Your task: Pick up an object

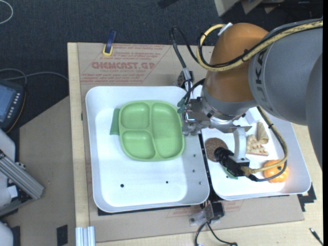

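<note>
One green plate (151, 129) is seen, one brown disc (211, 145) to its right; whether the gripper (187, 117) at its rim is wide or narrow cannot be told.

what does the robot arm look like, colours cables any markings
The arm is a thick, smooth grey shell with rounded joints. Above the wrist sits a glossy, dome-shaped orange band, and below that a duller grey metal collar. A yellow cable and black ones loop over the orange part and run back along the grey shell. Dark lettering shows on the shell, only partly readable.
</note>
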Tool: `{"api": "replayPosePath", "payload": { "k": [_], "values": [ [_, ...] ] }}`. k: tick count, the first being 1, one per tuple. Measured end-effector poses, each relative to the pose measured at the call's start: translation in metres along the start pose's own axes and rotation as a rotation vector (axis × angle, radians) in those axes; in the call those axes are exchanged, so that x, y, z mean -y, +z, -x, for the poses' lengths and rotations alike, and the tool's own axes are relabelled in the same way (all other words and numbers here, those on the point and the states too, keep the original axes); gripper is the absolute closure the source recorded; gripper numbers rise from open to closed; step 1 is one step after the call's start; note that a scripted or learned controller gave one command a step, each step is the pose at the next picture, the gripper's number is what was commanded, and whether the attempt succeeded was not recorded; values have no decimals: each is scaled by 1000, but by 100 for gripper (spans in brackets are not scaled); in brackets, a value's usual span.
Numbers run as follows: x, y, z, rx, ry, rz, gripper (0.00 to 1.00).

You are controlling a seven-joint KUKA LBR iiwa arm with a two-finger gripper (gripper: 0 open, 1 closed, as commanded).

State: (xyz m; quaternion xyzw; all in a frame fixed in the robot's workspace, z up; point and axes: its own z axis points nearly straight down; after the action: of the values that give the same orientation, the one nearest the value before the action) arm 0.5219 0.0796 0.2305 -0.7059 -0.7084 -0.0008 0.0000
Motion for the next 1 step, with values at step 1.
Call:
{"api": "replayPosePath", "payload": {
  "k": [1],
  "values": [
    [1,11,17,2,6,-5,100]
  ]
}}
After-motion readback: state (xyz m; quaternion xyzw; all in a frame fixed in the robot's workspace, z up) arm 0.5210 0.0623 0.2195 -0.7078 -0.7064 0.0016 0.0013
